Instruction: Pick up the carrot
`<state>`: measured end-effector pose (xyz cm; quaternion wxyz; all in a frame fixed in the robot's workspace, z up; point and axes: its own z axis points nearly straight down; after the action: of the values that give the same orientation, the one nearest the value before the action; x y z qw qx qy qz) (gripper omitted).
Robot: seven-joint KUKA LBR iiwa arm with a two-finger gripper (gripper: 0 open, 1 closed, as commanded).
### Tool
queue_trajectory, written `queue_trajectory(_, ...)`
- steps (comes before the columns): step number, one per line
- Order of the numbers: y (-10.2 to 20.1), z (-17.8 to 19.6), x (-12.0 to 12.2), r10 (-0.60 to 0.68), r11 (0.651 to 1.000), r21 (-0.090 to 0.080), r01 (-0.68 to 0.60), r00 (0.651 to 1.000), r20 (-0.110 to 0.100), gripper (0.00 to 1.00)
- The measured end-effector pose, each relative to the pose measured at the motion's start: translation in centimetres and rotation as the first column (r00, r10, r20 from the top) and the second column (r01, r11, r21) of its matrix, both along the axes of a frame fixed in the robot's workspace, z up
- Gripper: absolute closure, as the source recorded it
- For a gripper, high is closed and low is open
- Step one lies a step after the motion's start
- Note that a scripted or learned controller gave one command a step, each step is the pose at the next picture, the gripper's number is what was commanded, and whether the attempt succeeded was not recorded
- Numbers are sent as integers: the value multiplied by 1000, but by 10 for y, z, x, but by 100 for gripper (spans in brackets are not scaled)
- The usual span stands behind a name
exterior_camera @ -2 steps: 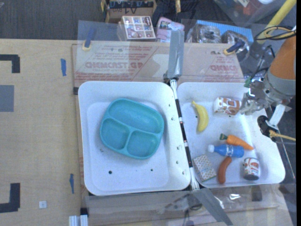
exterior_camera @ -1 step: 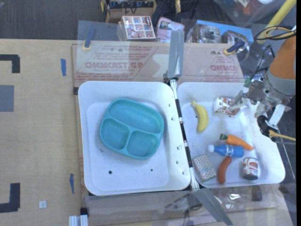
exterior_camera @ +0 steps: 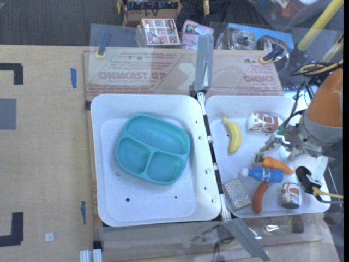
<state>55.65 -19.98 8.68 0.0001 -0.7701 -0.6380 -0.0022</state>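
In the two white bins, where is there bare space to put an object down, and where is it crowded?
Left bin: bare floor rings the blue divided plate, widest below it. Right bin: bare between banana and checkered packet. Crowded lower right: carrot, bottle, sausage, can, gripper.

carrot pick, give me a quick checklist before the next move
1. Carrot in view in the right bin: ok.
2. Hand near the carrot: ok, just above it in the view.
3. Carrot between the fingers: not ok, nothing seen held.
4. Room around the carrot: not ok, blue bottle lies against it.
5. Hand height over the carrot: cannot tell.
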Motion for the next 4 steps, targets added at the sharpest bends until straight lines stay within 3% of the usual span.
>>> queue_trajectory(1,22,0,12,371,929,-5,-371,929,1,0)
queue_trajectory(2,10,0,-19,548,836,-6,-548,836,1,0)
queue_trajectory(3,9,11,-18,547,837,-10,-547,837,5,100)
queue_trajectory(4,-25,0,16,328,945,-7,-328,945,1,100)
